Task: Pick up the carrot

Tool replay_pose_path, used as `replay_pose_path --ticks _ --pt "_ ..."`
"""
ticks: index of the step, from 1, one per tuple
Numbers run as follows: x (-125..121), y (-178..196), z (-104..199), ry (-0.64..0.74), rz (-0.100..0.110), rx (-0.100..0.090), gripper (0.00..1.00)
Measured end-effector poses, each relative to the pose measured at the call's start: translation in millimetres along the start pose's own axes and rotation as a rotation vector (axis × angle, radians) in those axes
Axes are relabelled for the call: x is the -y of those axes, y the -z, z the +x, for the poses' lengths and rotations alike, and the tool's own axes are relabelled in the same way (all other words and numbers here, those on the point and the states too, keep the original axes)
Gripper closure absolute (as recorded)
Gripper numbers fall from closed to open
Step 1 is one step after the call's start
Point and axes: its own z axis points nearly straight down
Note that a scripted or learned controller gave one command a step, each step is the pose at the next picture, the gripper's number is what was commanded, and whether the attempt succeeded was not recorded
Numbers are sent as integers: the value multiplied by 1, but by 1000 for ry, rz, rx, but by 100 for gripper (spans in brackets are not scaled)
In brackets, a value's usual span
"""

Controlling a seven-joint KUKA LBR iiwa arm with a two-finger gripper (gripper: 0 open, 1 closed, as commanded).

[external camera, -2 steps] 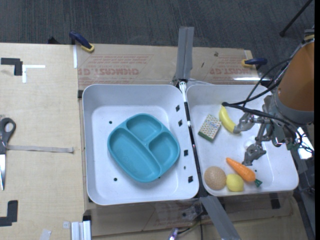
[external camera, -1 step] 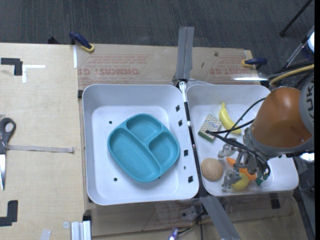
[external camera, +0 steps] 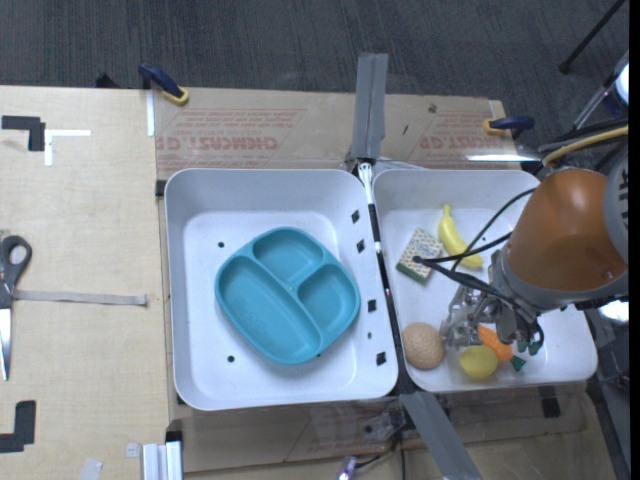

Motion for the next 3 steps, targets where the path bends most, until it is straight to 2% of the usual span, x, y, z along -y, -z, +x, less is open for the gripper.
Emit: replay_pose_path --ticks 1,2,3 --pt "-67 90 -41 308 -3 -2 100" --pt "-5 12 -9 578 -3 -6 100" --pt "41 140 -30 596 -2 -1 100"
